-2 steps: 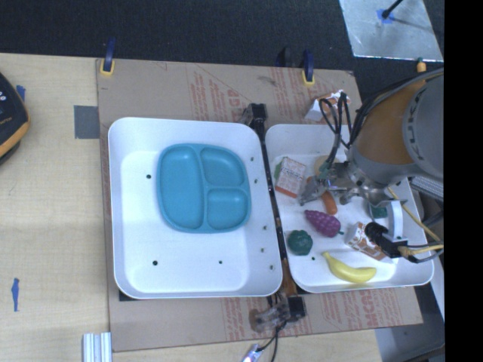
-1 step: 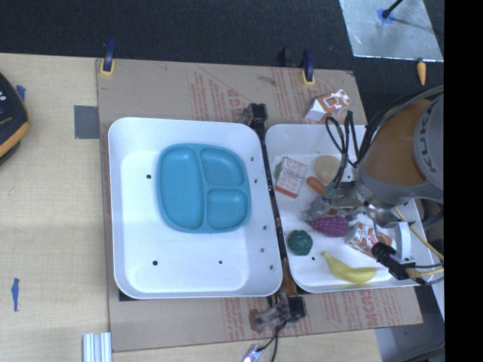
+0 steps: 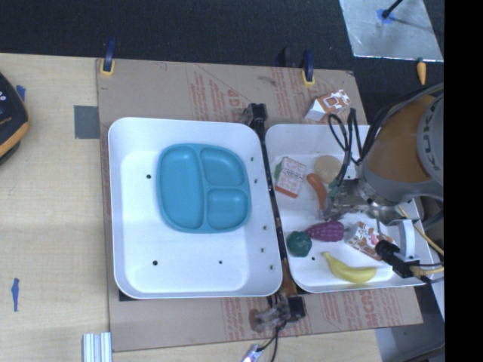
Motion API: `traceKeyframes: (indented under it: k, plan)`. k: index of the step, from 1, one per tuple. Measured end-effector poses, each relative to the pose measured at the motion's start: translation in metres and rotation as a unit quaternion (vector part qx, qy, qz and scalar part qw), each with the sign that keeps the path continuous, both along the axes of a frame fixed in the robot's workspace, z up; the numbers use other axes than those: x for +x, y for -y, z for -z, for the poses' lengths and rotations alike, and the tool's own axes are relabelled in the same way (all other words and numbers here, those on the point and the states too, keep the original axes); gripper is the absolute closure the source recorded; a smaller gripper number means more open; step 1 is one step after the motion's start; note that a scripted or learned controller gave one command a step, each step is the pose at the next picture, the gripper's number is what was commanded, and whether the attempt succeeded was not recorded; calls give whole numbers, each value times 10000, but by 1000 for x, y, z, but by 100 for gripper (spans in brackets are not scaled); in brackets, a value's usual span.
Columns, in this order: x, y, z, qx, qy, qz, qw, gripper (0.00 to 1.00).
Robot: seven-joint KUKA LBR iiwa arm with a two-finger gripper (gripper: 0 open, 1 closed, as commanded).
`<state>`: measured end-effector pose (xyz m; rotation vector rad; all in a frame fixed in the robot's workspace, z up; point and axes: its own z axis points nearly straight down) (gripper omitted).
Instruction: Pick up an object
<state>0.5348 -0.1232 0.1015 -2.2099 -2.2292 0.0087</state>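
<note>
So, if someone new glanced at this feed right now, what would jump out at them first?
Probably the blue divided plate, lying alone in the left bin. Next, the grey arm reaching in from the right over the right bin, where small things crowd together: a banana near the front edge, a purple toy beside a green ball, and an orange carrot just left of the gripper.
</note>
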Motion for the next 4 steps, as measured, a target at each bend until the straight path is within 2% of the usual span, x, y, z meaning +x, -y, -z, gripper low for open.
traceKeyframes:
  k: [1,2,3,4]
  plan:
    - [0,0,0,1,1,0,10000,0]
    - [-42,4,10,10,8,19,10000,0]
    - [-42,5,0,5,0,-3,10000,100]
    - [-8,-57,-90,14,19,21,10000,100]
